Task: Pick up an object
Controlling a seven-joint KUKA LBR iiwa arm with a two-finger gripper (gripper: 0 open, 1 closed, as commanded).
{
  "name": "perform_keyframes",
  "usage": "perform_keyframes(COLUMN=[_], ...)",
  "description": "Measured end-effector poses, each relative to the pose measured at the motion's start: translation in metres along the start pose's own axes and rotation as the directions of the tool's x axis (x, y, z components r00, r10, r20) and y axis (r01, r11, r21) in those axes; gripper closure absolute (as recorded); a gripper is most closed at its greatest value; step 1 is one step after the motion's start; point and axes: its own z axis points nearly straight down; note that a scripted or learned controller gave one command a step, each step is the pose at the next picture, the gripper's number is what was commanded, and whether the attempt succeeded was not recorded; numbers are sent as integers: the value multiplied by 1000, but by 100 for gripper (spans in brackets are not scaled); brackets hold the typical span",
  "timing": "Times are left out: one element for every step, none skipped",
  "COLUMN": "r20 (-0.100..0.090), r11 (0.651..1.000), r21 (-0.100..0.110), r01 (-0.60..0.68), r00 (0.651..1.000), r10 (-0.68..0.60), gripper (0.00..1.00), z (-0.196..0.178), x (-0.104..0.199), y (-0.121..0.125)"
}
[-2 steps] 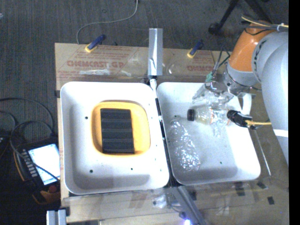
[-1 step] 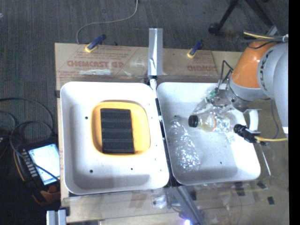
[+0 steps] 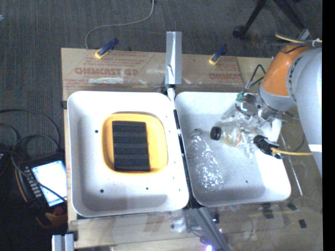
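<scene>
In the right bin [image 3: 272, 184] a clear plastic bottle [image 3: 229, 135] with a black cap lies on its side, cap pointing left. My gripper [image 3: 252, 123] is low over the bottle's right end, among clear, glinting plastic that blurs its outline. The grey arm with its orange band [image 3: 277, 77] comes in from the right above it. A crumpled clear plastic piece [image 3: 205, 163] lies in the left part of the same bin. In the left bin [image 3: 84, 192] sits a yellow tray-like object [image 3: 159, 145] holding a black ribbed block [image 3: 131, 145].
A grey upright post [image 3: 173, 56] stands behind the seam between the bins. Two blue-and-yellow clamps [image 3: 106, 47] [image 3: 218, 53] grip the cardboard at the back. A yellow cable [image 3: 293, 151] runs off the wrist to the right.
</scene>
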Motion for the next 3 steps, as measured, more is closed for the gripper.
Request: perform_keyframes(r20=[2,-1,8], r11=[968,900,838], r21=[-1,-7,-5], r01=[249,436,546], r00=[968,900,838], r10=[-249,-436,-546], gripper=[0,0,0], z=[0,-2,-2], x=[-4,-12,-15], y=[-14,-45,-72])
